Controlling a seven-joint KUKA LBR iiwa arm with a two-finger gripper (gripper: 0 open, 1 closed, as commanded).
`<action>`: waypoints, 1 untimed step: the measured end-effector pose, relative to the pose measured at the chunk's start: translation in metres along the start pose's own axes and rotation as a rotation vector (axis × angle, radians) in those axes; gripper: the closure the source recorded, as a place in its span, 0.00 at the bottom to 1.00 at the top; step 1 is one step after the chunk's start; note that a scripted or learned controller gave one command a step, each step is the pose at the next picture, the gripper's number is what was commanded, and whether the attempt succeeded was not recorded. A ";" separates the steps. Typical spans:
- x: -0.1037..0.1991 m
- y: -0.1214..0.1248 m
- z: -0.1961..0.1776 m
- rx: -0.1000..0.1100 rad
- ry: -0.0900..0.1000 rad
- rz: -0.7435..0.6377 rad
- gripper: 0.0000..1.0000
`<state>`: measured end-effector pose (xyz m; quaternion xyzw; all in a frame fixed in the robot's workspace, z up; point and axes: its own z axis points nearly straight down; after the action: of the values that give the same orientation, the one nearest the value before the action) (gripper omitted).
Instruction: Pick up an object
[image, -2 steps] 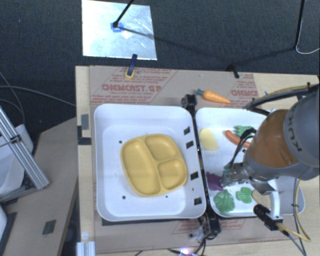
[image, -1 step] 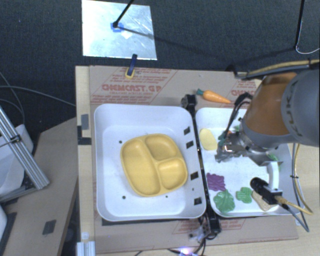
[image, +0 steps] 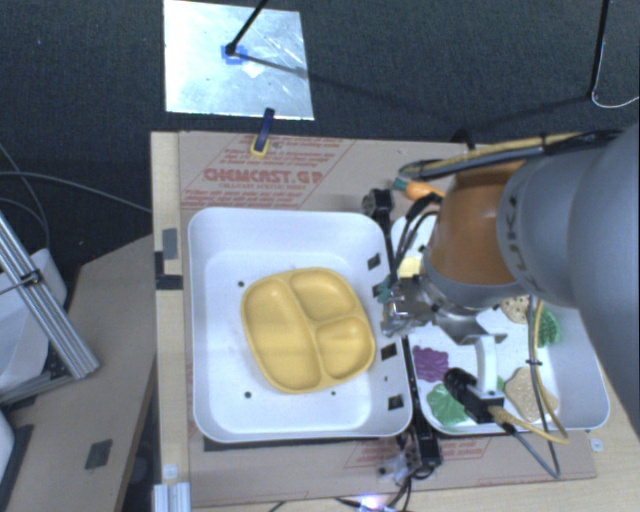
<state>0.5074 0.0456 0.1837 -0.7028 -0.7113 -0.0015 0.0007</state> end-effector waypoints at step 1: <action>-0.005 0.000 0.000 0.000 -0.003 0.009 0.00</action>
<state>0.5078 0.0403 0.1840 -0.7060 -0.7082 -0.0006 -0.0004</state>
